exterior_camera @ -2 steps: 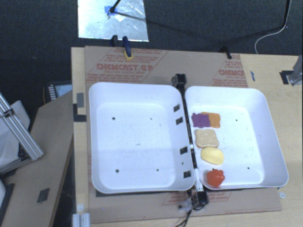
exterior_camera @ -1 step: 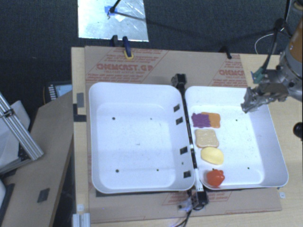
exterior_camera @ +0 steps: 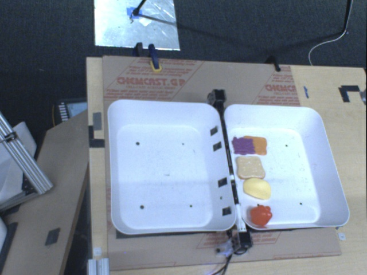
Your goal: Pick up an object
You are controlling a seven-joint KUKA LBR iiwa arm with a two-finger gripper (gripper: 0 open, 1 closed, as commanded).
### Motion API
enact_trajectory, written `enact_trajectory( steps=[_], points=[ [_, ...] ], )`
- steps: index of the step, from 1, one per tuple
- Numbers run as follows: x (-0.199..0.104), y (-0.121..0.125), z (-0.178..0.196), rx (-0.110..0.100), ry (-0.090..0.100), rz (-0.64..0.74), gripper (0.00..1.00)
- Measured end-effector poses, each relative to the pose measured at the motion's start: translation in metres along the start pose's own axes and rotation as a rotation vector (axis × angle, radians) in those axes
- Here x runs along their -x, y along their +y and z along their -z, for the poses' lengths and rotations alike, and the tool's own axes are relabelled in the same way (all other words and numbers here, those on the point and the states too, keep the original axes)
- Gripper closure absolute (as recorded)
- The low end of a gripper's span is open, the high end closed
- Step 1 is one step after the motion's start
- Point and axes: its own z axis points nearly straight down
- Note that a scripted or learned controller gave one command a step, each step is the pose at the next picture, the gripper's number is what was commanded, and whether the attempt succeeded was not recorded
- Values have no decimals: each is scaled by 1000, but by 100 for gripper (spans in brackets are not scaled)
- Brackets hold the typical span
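Note:
Several small toy foods lie along the left side of the right bin (exterior_camera: 321, 153). From back to front they are a purple piece (exterior_camera: 242, 145) touching an orange piece (exterior_camera: 258, 145), a tan slice of bread (exterior_camera: 250, 167), a yellow lemon-shaped piece (exterior_camera: 257, 188) and a red tomato-like piece (exterior_camera: 261, 215) in the front left corner.
The left bin (exterior_camera: 123, 153) sits beside the right one, joined by a row of black clips (exterior_camera: 221, 165). Both rest on a cardboard sheet (exterior_camera: 172, 79) on the bench. A shiny metal plate (exterior_camera: 136, 15) lies behind, and an aluminium frame (exterior_camera: 20, 159) stands at the left.

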Motion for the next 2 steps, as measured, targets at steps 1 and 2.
enact_trajectory(
  steps=[1,2],
  points=[
    [-62,-2,-125,-26,8,15,100],
    [5,0,1,1,0,1,100]
  ],
)
